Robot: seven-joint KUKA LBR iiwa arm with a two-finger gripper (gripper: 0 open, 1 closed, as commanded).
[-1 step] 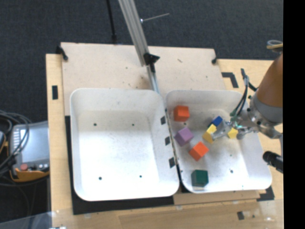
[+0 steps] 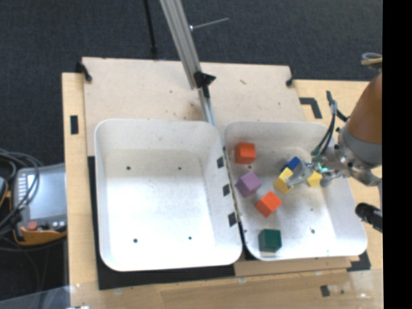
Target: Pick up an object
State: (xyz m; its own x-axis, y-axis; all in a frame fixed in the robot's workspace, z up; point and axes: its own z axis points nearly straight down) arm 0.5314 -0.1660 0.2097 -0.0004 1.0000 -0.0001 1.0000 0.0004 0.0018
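Claw down in the right bin, low over the floor near the bin's right side. Arm comes in from the right edge, grey wrist with orange above it. Can't tell how the claw stands: the fingertips blur into the blocks beneath them, and whether anything is caught between them is not clear.

Right at the claw: a blue block and a yellow block, touching or nearly touching each other, blue above, yellow lower left. A second small yellow piece shows just to the right of the tips.

Other blocks in the same bin, all loose on the floor:
- orange cube, upper left, near the dividing wall
- purple cube, below it, tilted
- orange block, just right and below the purple, turned corner-on
- dark green cube, near the front rim, well apart from the others

Left bin sits beside it, rims meeting along the middle. A metal rail slants down from the top to where the bins meet. Handheld controller with cables off the bench's left side.
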